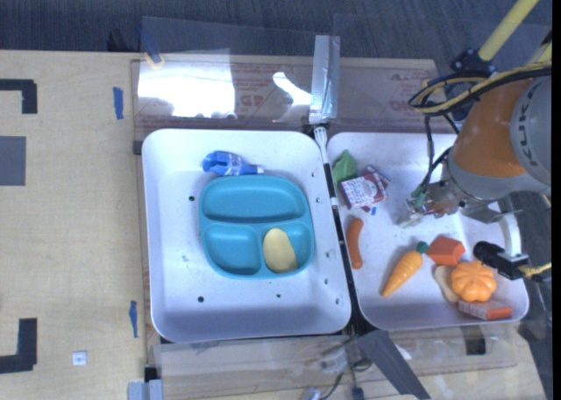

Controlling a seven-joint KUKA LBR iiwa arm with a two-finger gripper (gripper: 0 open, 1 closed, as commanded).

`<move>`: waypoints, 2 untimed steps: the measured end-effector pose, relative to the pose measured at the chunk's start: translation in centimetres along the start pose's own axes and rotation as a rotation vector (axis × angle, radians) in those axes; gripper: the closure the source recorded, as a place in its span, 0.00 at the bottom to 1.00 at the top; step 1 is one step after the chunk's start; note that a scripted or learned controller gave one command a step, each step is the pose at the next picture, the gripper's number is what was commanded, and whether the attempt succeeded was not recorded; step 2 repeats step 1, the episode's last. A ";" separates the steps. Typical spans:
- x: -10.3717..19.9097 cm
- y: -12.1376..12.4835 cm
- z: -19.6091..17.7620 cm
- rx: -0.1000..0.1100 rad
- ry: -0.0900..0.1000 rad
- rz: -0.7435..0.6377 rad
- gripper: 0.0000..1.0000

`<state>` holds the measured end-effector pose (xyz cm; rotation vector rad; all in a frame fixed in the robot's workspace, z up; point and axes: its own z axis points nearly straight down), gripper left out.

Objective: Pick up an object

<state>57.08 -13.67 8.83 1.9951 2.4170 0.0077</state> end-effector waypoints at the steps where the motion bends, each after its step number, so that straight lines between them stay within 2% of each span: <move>1: 0.0 -0.1 0.1 0.002 0.001 0.000 0.00; 2: 0.0 -0.1 0.1 0.002 0.001 0.000 0.00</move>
